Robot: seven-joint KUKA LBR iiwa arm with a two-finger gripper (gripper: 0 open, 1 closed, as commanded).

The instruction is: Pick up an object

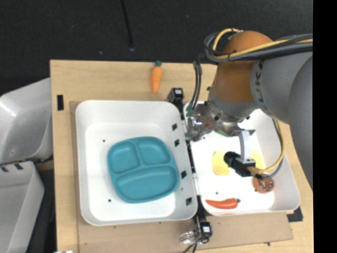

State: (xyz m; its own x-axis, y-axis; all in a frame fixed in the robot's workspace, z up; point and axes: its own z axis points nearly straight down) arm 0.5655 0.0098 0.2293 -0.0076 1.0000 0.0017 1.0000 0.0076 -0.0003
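Observation:
My gripper [204, 125] hangs low over the far left part of the right bin [281, 194], close to the wall between the two bins. The wrist above it hides most of it. In that bin lie a yellow piece [219, 163] near the middle, a red chili pepper [222, 203] by the front wall, and a small brown round thing [263, 184] at the front right. A second patch of yellow [258, 159] peeks out to the right of the yellow piece. Nothing is seen held in the gripper.
The left bin [89, 141] holds a blue divided plate [142, 168]. A toy carrot [156, 78] lies on the wooden bench [105, 80] behind the bins. The arm covers the right bin's far side.

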